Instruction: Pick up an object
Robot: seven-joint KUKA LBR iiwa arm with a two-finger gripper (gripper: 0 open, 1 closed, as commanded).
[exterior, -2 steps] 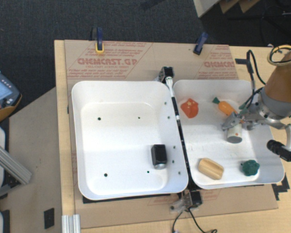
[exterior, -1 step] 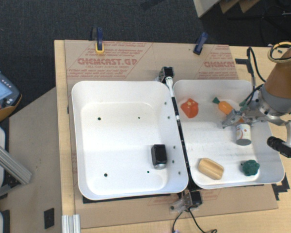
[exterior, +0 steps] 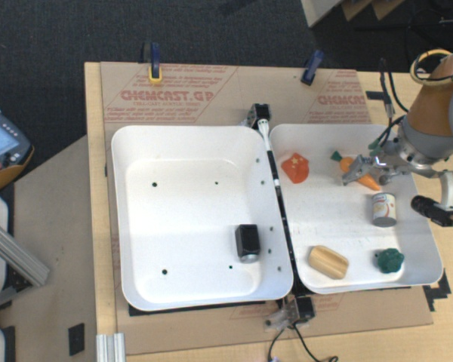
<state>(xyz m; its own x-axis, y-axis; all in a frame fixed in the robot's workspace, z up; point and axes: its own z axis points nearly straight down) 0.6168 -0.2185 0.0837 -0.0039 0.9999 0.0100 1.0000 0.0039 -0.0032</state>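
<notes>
My gripper (exterior: 365, 170) is low in the right bin (exterior: 430, 266), at its far right side, directly over a small orange carrot (exterior: 349, 163) with a green top. The carrot shows on both sides of the gripper, which hides its middle. A silver can (exterior: 383, 209) lies just in front of the gripper. A red-orange strawberry-like piece (exterior: 295, 168) sits to the gripper's left. Near the bin's front edge lie a tan bread-like piece (exterior: 328, 262) and a green broccoli-like piece (exterior: 389, 260).
The left bin (exterior: 136, 202) holds a small black object (exterior: 247, 242) near its front right corner. A black divider rail (exterior: 275, 183) runs between the bins. Clamps (exterior: 155, 60) hold the cardboard base at the back.
</notes>
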